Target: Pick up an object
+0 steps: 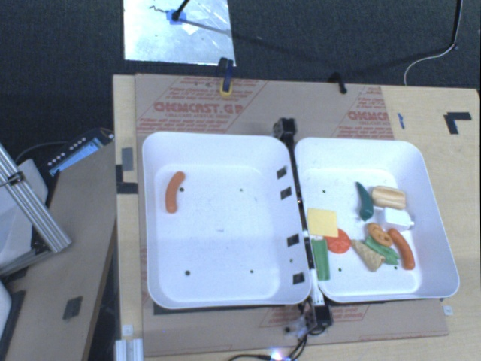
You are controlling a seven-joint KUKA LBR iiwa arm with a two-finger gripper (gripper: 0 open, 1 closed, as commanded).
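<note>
— Has it got anything yet?

— Not that I can see. Everything is lying in the bins, nothing lifted, so I'd say the pick is all still to do. Whether the pincer is spread or pressed together, I can't tell.

— What is there to take?

— Most of it is in the right bin (pixel 434 201). Nearest us, by its near left corner, is a green stick (pixel 321 258) along the divider. A red disc (pixel 339 241) is just beside it, partly under a yellow square (pixel 323 221). Toward the near right corner there's a huddle: a tan wedge (pixel 368 256), a green scrap (pixel 387 253), an orange sausage (pixel 402 248) and a small brown ring (pixel 378 236), all touching or nearly so. Behind those are a white block (pixel 397 218), a bread roll (pixel 388 197) and a dark green pepper (pixel 364 200).

— And the left bin (pixel 218 145)?

— Just one sausage (pixel 173 192), alone near its left wall and well apart from everything. I'd guess that's the easiest grab, with nothing crowding it. The huddle looks harder to pick cleanly.

— Any writing anywhere?

— The brown sheet (pixel 316 100) under the bins has red print. Past the left bin's far edge it reads "CHEMCAST GP" (pixel 197 106). The same mark repeats past the right bin (pixel 368 116), partly cut off. There's more red print at the near edge, too faint to read. Nothing on the items themselves that I can make out.

— What's at the far edge?

— A yellow and blue clamp (pixel 225 77) on the bench's far edge, then a shiny sheet (pixel 178 21) on the floor beyond it.
</note>
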